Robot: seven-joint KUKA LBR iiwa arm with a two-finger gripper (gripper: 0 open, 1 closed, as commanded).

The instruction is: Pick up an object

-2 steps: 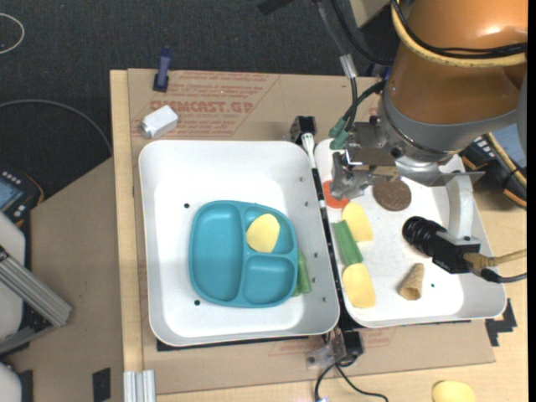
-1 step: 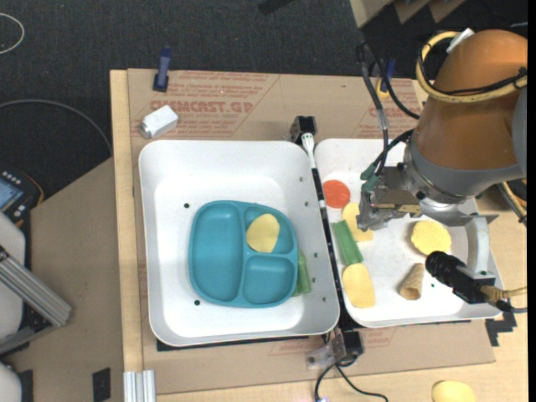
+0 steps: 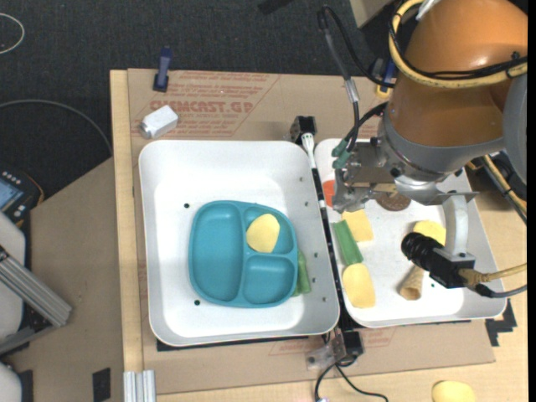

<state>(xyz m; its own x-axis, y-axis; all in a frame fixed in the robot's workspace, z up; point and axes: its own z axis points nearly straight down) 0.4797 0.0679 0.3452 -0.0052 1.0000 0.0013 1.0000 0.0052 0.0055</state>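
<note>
Two white bins sit on the counter: the left bin (image 3: 159, 224) holds a teal tray (image 3: 222, 262) with a yellow piece (image 3: 263, 234); the right bin (image 3: 477, 304) holds yellow blocks (image 3: 358, 285). Above them hangs the gripper (image 3: 356, 193), its state unclear; nothing looks lifted yet.

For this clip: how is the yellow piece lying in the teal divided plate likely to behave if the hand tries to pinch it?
The yellow piece looks rounded and smooth, so it may slip or roll out of a pinch. It sits in a walled compartment of the teal plate, which would probably stop it rolling far. It looks small, likely light.
</note>
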